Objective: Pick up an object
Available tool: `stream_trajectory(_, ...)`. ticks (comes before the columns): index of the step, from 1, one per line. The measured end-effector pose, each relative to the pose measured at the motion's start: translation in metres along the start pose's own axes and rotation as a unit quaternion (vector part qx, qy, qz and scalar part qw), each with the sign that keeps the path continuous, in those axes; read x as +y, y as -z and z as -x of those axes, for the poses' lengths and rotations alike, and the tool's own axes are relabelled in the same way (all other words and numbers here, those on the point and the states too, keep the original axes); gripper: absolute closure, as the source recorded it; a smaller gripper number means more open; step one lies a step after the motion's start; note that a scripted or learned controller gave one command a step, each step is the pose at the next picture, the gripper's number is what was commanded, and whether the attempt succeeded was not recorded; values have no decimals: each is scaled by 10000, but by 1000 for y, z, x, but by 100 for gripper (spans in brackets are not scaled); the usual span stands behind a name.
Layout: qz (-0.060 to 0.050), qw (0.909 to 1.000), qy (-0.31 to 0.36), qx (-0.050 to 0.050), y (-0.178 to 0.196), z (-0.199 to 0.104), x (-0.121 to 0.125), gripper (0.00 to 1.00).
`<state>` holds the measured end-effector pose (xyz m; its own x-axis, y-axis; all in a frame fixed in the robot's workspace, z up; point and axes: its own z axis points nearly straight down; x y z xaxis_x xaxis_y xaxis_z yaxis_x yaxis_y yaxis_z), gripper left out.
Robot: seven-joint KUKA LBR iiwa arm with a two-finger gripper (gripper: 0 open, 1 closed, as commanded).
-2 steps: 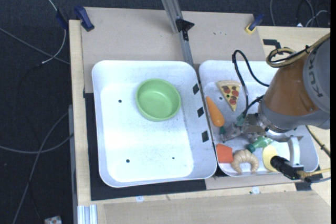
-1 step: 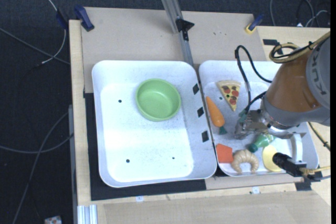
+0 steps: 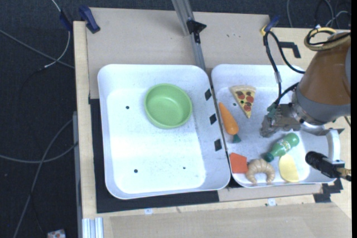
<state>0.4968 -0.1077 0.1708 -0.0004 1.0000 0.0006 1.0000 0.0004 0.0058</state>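
Croissant (image 3: 261, 170) near front rim of right bin (image 3: 223, 76), red block (image 3: 238, 162) and yellow piece (image 3: 288, 168) beside. Gripper (image 3: 273, 122) low in bin, just above green bottle (image 3: 282, 146), near pizza slice (image 3: 244, 99) and carrot (image 3: 227, 119). Nothing lifted; grasp not done. Green bowl (image 3: 168, 105) in left bin (image 3: 111, 86). No readable writing.
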Motion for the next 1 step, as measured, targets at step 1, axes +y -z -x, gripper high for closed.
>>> stream_trajectory(1, 17, 10000, 3, 3, 67, 1, 0, 100)
